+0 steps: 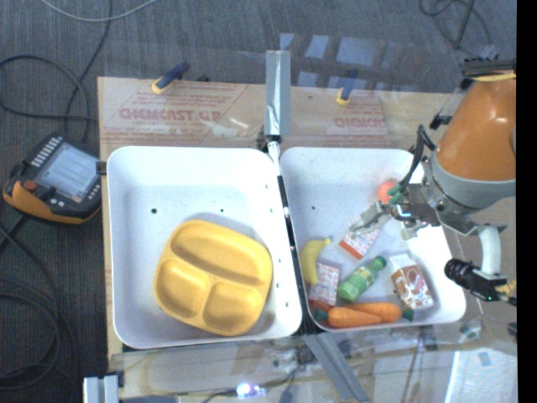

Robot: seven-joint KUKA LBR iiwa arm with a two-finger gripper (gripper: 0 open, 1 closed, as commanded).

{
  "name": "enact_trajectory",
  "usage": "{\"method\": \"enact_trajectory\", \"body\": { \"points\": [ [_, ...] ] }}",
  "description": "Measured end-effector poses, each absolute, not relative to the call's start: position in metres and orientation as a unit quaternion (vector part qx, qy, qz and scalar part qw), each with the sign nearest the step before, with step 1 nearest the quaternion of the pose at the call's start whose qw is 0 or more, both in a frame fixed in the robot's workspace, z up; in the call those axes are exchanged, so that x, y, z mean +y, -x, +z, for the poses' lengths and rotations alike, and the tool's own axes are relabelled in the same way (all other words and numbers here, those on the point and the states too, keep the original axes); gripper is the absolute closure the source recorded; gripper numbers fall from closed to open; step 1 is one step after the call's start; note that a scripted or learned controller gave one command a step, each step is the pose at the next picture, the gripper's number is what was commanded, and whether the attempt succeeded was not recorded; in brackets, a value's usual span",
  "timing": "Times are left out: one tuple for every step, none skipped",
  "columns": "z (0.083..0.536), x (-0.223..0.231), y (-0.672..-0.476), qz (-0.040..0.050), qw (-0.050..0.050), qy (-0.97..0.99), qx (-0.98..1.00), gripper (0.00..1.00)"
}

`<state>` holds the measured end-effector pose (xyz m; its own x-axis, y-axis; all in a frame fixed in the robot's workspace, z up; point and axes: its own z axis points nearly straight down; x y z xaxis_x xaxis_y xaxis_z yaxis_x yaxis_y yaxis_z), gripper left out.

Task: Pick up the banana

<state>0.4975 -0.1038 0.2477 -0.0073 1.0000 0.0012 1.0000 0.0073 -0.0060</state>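
Banana sits lower left of the pincer, long axis roughly up-down in frame; pincer looks open, holding nothing.

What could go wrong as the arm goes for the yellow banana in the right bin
1. The yellow banana lies against the right white bin's left wall, leaving little room for a finger on that side.
2. A small red and white packet and a green bottle crowd it, so the two-finger gripper might catch one instead.
3. The gripper sits over another red and white packet, which it may nudge on the way.
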Motion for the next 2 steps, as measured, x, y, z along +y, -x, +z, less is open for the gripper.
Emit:
{"method": "enact_trajectory", "body": {
  "points": [
    [0.180, -0.056, -0.488, 0.0017, 0.003, 0.654, -0.757, 0.00],
    [0.181, 0.017, -0.486, 0.0020, 0.003, 0.625, -0.780, 0.00]
  ]
}}
